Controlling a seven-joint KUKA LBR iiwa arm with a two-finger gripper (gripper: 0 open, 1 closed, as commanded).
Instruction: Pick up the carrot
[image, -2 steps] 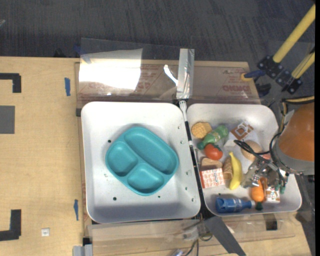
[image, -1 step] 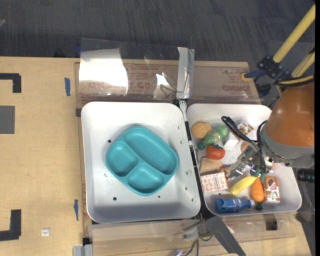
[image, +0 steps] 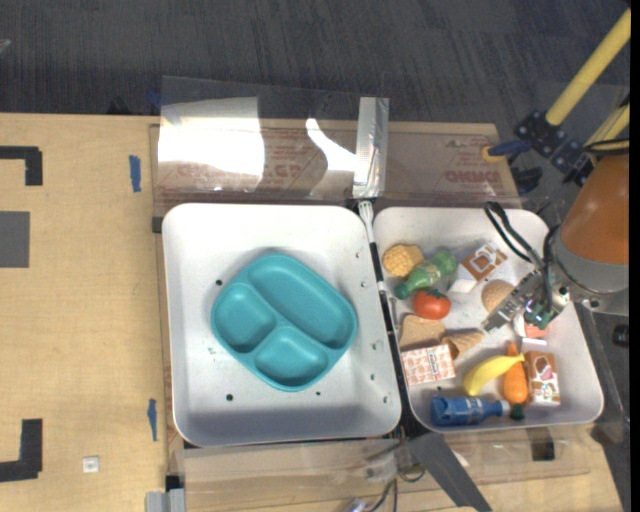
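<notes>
The carrot (image: 515, 383) is a small orange toy with a green tip. It lies near the front right of the right bin (image: 585, 405), between a yellow banana (image: 486, 373) and a small carton (image: 542, 378). My gripper (image: 527, 312) hangs over the right side of that bin, behind the carrot and apart from it. Its fingers stand open with nothing between them.
The right bin also holds a corn cob (image: 402, 259), a green vegetable (image: 431, 272), a tomato (image: 432, 304), a bread roll (image: 497, 294), a pink wafer (image: 427, 365) and a blue bottle (image: 465, 408). A teal divided plate (image: 284, 318) sits in the left bin (image: 190, 250).
</notes>
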